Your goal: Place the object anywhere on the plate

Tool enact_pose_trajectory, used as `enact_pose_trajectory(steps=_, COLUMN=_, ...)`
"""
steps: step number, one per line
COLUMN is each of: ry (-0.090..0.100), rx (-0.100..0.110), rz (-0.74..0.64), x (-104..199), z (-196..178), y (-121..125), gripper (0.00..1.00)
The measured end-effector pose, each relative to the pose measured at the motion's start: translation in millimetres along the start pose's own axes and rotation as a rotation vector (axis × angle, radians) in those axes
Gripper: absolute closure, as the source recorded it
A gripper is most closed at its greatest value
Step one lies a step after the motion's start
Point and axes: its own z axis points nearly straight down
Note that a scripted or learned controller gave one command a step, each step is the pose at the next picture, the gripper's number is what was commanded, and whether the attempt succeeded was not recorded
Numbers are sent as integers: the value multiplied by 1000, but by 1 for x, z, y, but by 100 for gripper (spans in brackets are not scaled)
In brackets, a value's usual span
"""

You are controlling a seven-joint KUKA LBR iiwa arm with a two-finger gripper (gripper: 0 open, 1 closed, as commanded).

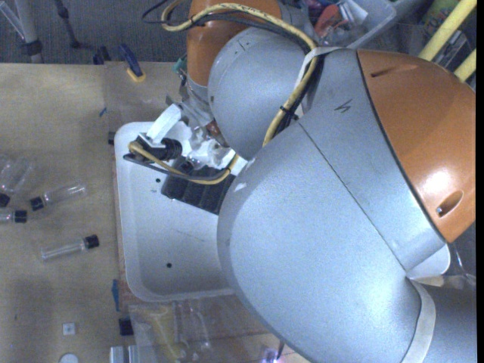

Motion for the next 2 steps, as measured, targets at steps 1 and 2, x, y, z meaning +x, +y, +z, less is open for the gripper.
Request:
enact_pose_trajectory(steps=1, ry=-2, rx=2, rz=-569, x=0, z=31, y=-1, gripper=100)
enact_pose_trajectory(steps=2, ry=0, rx=1, rz=-122, x=11, z=79, y=6, gripper=100)
